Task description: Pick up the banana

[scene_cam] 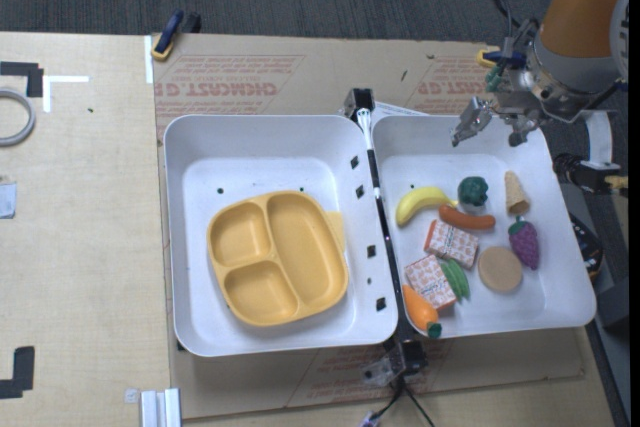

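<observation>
- Left bin (180, 215): holds a yellow divided tray (277, 257) with three compartments, lying roughly at the bin's centre.
- Cardboard sheet (230, 80) lies under both bins; a blue clip (167, 35) sits at its far left corner.
- Right bin (570, 300): holds the toy food, all grouped in the middle and near part.
- Banana (420, 203): leftmost item in the right bin, lying flat, curved, just left of the red sausage (467, 218) and near the bin's left wall.
- Two patterned cartons (450, 243), green pea pod (456, 277) and carrot (421, 310) lie nearer than the banana.
- Broccoli (474, 191) sits just right of the banana's far end.
- Round tan cookie (500, 269), purple grapes (525, 244), ice-cream cone (516, 192) farther right.
- Gripper (494, 124): over the far edge of the right bin, fingers spread apart, nothing between them; well apart from the banana, to its far right.
</observation>
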Available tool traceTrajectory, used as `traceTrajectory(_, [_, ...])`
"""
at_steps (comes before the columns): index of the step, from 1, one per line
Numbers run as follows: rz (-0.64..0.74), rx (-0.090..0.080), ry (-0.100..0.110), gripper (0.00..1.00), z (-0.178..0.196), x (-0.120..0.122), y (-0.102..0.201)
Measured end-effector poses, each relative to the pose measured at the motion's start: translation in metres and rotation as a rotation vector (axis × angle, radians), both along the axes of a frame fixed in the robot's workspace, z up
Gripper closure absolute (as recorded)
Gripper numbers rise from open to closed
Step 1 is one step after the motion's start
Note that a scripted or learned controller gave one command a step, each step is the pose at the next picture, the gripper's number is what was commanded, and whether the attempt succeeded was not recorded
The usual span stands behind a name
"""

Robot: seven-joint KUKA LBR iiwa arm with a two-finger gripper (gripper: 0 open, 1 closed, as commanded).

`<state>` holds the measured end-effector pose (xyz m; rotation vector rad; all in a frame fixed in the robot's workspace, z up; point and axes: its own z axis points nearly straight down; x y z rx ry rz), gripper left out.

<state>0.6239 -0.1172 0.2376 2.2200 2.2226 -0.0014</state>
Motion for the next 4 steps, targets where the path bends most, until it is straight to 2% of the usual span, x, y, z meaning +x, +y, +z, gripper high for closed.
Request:
traceTrajectory(1, [-0.261,0.000,0.002,0.00,-0.130,-0.024,0.022])
traceTrajectory(2, [0.045,0.001,0.000,0.00,-0.145,-0.040,0.018])
traceTrajectory(3, [0.042,0.000,-0.002,1.00,-0.135,-0.040,0.018])
traceTrajectory(4, [0.442,0.001,-0.001,1.00,-0.045,-0.119,0.037])
